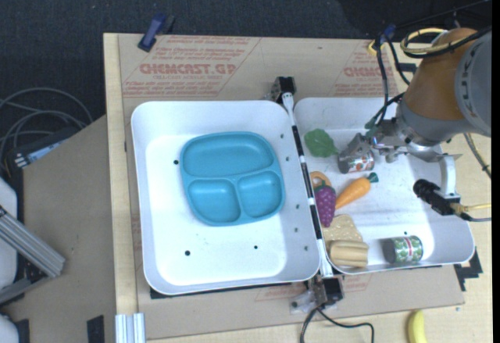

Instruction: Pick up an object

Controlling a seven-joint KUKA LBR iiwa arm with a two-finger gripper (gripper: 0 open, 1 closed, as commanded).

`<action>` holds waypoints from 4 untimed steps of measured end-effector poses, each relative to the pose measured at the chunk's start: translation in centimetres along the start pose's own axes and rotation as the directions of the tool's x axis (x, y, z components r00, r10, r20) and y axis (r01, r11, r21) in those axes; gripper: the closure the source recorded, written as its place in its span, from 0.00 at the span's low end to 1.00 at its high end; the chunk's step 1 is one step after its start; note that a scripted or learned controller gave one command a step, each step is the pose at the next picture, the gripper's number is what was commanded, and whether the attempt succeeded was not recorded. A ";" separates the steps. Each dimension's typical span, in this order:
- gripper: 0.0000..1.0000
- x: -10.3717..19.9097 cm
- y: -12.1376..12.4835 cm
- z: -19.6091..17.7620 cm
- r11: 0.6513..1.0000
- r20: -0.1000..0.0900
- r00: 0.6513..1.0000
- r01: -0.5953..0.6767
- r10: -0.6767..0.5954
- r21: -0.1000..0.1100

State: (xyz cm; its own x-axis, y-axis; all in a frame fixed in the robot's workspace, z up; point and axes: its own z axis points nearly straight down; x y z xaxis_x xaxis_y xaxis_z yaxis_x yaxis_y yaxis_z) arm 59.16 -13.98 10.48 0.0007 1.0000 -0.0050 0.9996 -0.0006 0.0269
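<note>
The right bin holds a green leafy toy, an orange carrot, purple grapes, a bread slice, a tan roll and a small can lying on its side. My gripper reaches in from the right and sits low in the bin's upper middle, just right of the green toy and above the carrot. A small red and white piece shows at its tip.
The left bin carries a blue divided tray. A black clamp sits at the top between the bins. Cables run along the right bin's edge. A yellow object lies on the bench below.
</note>
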 end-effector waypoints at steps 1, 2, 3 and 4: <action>0.00 0.1 -0.3 0.1 1.000 0.001 1.000 -0.001 0.001 -0.004; 0.00 4.6 -1.5 2.0 1.000 -0.007 1.000 0.002 -0.002 0.028; 0.00 1.8 2.2 2.0 1.000 -0.004 1.000 0.001 -0.001 0.026; 0.00 0.2 -3.2 2.0 1.000 -0.005 1.000 0.000 0.000 0.029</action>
State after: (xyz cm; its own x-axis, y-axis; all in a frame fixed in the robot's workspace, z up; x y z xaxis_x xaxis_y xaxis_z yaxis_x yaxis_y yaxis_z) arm 56.05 -13.76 8.44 0.0010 1.0000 0.0000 1.0000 -0.0010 -0.0021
